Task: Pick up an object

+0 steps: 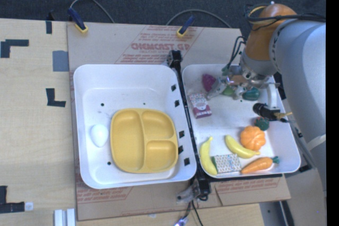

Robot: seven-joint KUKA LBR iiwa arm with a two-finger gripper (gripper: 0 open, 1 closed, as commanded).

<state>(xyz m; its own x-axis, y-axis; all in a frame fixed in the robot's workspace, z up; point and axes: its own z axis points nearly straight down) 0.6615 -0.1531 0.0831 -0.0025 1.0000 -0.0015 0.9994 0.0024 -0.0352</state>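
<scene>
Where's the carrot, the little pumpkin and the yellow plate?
carrot (257, 165), camera view, middle of its orange body.
pumpkin (252, 138), camera view, top of its orange rind.
yellow plate (143, 140), camera view, ridge between its compartments.

Counts, bin by bin

Two bins: left one has one tray and one egg; right one has two bananas, one pumpkin, one carrot, two packets.
</scene>
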